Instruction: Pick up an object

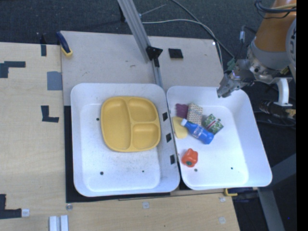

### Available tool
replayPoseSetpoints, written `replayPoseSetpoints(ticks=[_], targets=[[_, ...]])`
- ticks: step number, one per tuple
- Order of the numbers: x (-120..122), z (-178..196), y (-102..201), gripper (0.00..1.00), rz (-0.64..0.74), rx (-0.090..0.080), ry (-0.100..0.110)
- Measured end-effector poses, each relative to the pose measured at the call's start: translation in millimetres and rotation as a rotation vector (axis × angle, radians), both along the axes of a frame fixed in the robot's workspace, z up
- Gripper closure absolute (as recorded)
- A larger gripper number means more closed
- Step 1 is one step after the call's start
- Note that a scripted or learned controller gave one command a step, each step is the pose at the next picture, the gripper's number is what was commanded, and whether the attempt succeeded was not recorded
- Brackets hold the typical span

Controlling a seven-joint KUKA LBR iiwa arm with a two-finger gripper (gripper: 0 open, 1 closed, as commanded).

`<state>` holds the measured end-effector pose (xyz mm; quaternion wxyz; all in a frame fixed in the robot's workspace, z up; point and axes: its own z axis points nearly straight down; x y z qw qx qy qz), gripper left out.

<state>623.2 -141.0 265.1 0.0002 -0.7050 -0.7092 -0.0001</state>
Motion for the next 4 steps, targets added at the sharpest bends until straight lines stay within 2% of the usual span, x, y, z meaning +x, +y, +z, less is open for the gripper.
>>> replayPoseSetpoints(ticks=[1,2,4], targets=[[-5,1,47,1.0,-0.001,0.0,0.001],[-9,-17,95,1.0,-0.001,0.0,0.002],[-24,-14,195,1.0,-0.001,0.0,0.002]])
